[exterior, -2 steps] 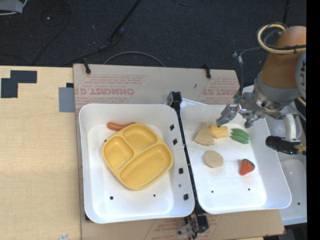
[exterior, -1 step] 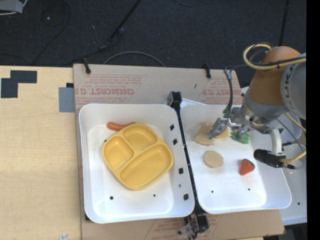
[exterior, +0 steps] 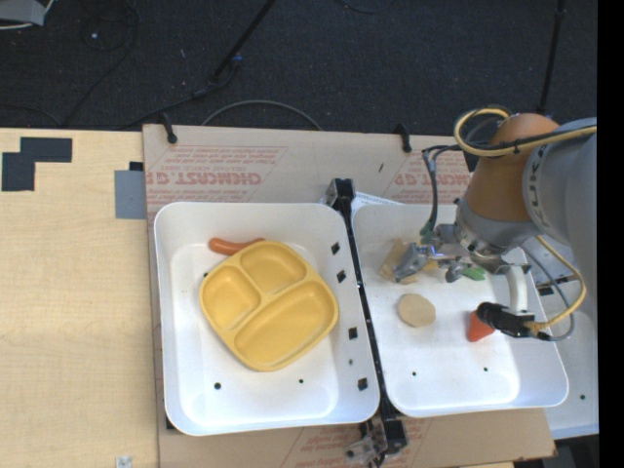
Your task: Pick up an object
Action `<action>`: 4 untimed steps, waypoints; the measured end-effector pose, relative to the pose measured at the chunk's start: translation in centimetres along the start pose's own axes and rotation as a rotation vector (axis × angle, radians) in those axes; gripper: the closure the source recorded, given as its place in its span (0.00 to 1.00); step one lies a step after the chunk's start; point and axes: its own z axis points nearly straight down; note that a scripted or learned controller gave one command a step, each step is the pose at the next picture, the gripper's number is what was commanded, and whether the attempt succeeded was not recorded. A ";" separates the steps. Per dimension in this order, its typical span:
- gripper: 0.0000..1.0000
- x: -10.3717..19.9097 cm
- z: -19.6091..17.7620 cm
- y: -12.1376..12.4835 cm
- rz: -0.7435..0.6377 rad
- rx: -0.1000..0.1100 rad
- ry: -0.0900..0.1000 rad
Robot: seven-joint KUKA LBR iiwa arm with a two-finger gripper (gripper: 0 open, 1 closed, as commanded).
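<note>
My gripper (exterior: pixel 437 266) hangs low over the back of the right bin (exterior: pixel 458 398), under the arm's orange band. Its fingers stand apart and open, with nothing between them. A tan wedge-shaped piece (exterior: pixel 397 259) lies just left of the left finger, touching or nearly touching it. A small green item (exterior: pixel 476 274) pokes out by the right finger. In front of the gripper a round tan disc (exterior: pixel 416 310) lies on the bin floor. A red piece (exterior: pixel 479 329) sits to the right of the disc, partly under a black part of the arm's fittings.
The left bin (exterior: pixel 185 378) holds a yellow divided plate (exterior: pixel 268 303) with an orange carrot-like stick (exterior: pixel 234 245) behind it. A black divider (exterior: pixel 356 300) runs between the bins. The arm's cables loop over the right bin's right side.
</note>
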 end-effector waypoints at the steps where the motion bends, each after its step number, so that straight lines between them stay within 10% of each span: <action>1: 0.00 0.1 1.3 0.1 0.000 -0.004 0.001; 2: 1.00 0.0 0.3 0.2 0.002 -0.008 0.000; 4: 1.00 -0.8 -9.1 0.8 -0.002 -0.009 -0.002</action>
